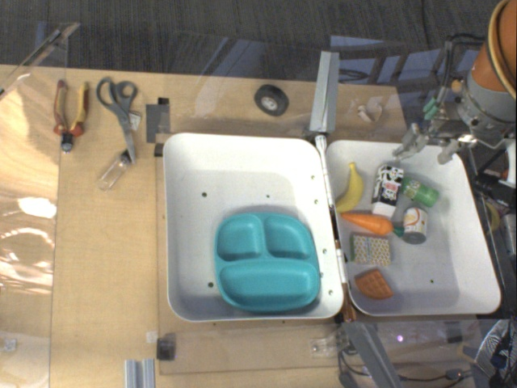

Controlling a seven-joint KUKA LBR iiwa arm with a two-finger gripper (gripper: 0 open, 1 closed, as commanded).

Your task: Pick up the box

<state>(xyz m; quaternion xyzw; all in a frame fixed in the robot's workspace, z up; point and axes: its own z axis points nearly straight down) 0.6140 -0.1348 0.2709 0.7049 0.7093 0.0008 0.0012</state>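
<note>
Gripper (430, 142) looks open, holding nothing, above the right bin's far edge; I'd drop straight onto the box (388, 189) w/o nudging banana (350, 187) or bottle (421, 192)

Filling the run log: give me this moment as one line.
stage: approach | gripper: above right bin's far edge, holding nothing | box: upright in right bin, beside banana, ungrasped

Bright, even overhead light. Strong glare washes the pale wooden surface (32, 208) at the left edge, with streaky reflections from a clear sheet. The two shallow white plastic bins (242, 156) show soft shadows inside their walls. Focus is slightly soft throughout.
</note>
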